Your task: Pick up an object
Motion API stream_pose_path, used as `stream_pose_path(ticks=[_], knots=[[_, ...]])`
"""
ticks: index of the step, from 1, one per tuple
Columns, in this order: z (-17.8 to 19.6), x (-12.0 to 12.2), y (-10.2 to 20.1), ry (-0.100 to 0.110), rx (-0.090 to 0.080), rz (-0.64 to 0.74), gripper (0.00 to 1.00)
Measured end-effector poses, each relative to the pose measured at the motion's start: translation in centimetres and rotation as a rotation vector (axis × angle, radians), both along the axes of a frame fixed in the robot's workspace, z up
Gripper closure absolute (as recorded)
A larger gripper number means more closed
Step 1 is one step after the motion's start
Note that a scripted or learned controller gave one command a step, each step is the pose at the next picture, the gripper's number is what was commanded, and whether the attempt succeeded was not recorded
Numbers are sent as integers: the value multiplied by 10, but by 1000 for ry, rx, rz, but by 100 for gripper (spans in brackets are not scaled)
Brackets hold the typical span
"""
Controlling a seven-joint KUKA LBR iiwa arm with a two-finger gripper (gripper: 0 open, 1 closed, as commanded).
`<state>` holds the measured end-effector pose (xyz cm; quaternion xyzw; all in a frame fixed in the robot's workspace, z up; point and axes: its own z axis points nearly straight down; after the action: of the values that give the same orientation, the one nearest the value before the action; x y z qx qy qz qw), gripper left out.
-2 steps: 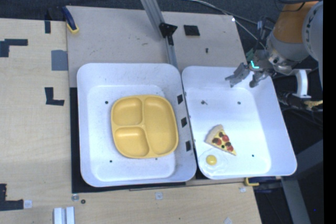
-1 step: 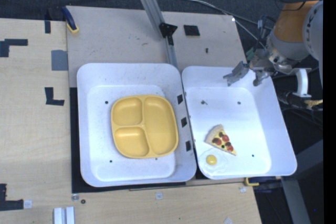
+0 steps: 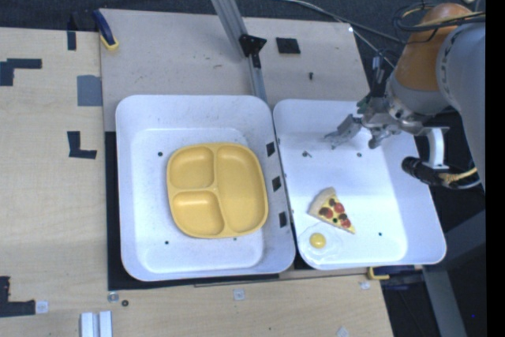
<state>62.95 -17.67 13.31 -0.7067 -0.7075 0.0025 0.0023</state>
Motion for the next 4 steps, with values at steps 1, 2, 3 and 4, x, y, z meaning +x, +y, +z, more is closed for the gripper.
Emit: stream_pose_path(ticks=[1, 2, 3, 4], knots=[[-50, 1, 0, -8, -3, 1, 0], [-36, 2, 0, -12, -4, 2, 100], [8, -3, 1, -9, 0, 0, 100], [51, 0, 1, -10, 0, 0, 100]])
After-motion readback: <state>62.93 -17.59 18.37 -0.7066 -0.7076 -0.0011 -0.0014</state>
